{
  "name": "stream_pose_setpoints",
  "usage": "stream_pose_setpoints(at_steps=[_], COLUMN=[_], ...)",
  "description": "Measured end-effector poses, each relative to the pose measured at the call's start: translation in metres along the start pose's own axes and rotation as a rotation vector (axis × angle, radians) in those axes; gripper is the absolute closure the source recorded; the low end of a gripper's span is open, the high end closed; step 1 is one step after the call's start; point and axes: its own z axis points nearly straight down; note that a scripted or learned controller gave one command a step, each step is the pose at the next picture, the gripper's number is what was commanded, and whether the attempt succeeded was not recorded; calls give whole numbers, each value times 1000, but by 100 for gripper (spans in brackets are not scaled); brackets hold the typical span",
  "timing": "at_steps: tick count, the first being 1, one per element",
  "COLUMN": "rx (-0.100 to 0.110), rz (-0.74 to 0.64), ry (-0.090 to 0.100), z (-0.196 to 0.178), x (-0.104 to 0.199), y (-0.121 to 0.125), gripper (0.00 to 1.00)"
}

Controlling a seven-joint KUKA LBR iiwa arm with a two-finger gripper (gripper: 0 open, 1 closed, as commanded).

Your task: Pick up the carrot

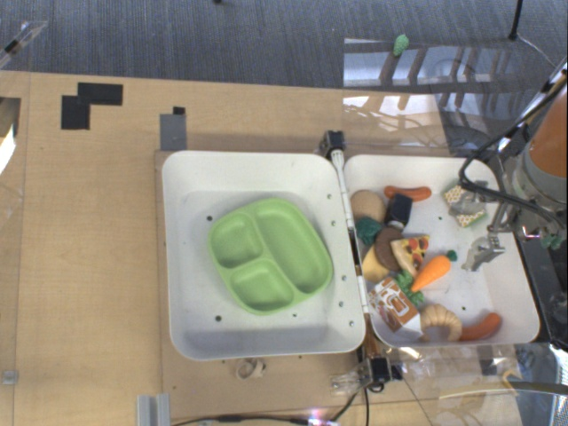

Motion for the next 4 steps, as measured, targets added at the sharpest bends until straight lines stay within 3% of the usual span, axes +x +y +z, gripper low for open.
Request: stream_pose_setpoints(at_steps=[1, 2, 3, 4], rx=[-5, 18, 22, 3], rz=[-196, -347, -354, -789], ry=[5, -38, -51, -11], z=[94, 115, 102, 124], x=[-17, 25, 19, 35], y=[1, 21, 23, -20], gripper=[0, 0, 100, 100])
